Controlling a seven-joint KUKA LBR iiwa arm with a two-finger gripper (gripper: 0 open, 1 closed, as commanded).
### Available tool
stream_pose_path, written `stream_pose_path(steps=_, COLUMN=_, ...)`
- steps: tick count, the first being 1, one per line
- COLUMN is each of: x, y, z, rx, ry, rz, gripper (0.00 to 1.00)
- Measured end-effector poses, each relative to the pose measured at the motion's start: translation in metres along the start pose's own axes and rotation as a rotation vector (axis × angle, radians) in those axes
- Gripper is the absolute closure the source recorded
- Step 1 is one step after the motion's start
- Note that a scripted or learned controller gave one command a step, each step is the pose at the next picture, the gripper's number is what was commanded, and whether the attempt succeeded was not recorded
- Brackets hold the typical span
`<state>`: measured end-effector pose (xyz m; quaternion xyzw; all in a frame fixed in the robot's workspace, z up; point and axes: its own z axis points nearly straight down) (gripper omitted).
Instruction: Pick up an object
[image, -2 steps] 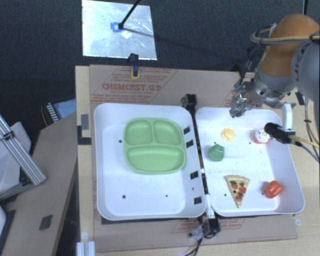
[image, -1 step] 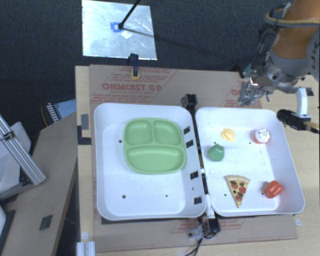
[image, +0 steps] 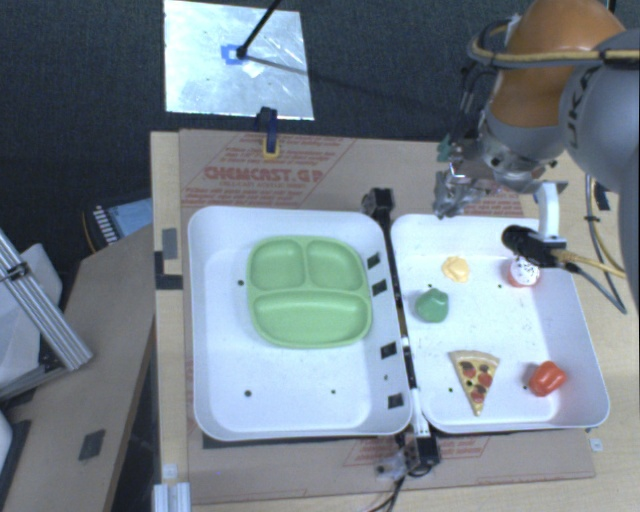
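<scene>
The gripper (image: 452, 197) is seen at upper right, above the right bin's (image: 560, 415) far rim. Whether its jaws are apart cannot be told. A pizza slice (image: 474, 376) lies at lower right.

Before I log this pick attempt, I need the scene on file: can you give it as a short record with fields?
left bin: holds a green divided tray
right bin: holds five small items
yellow piece: near the far wall
green piece: near the divider between the bins
pizza slice: at the near side
red piece: near right corner
white and red piece: far right
gripper: above the right bin's far edge, holding nothing
</scene>
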<state>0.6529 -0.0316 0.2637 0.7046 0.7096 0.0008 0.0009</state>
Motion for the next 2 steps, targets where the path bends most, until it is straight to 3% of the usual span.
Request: stream_pose_path(steps=2, x=0.102, y=-0.002, z=0.022, rx=0.002, ry=0.002, rz=-0.002, gripper=1.00)
